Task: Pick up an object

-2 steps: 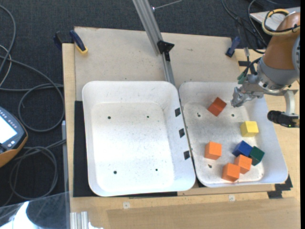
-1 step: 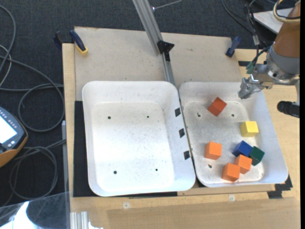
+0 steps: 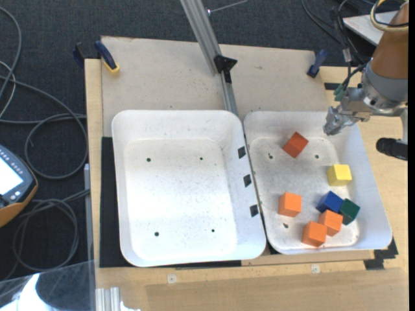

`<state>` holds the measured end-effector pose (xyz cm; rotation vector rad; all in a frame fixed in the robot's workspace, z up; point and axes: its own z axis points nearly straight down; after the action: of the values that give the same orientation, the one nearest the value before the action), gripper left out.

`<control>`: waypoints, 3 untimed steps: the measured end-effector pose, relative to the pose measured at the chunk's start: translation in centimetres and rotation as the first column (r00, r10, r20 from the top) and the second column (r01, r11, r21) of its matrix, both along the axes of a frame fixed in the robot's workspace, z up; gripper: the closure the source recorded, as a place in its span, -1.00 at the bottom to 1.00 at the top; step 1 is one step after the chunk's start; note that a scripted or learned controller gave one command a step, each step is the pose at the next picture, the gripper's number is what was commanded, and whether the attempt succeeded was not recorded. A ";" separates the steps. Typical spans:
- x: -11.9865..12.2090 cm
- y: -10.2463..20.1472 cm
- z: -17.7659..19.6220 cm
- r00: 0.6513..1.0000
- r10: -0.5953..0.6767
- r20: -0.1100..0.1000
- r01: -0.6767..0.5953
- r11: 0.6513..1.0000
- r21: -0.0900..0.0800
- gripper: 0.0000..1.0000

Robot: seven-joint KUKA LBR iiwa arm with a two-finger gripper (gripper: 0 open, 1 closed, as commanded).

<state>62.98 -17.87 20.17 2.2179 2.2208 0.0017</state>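
Gripper (image 3: 333, 126) hangs over the right bin's (image 3: 373, 193) top rim, can't tell its grip. Nearest is an orange cube (image 3: 295, 144); the yellow one (image 3: 339, 173) sits below it.

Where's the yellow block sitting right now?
The yellow block lies in the right-hand bin, near its right wall, just above the blue block and green block, and below the gripper.

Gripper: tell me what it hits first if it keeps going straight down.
Probably the bare floor of the right bin near its far corner. The gripper is apart from the nearest orange cube, though depth is unclear.
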 end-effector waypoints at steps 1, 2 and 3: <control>0.6 5.0 -0.2 1.000 0.004 -0.004 -0.004 1.000 0.004 1.00; 1.0 10.1 1.5 1.000 0.005 0.001 -0.005 1.000 0.003 1.00; 1.1 15.5 1.0 1.000 0.005 -0.005 -0.005 1.000 0.004 1.00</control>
<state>64.04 -2.41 21.21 2.2170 2.2308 0.0015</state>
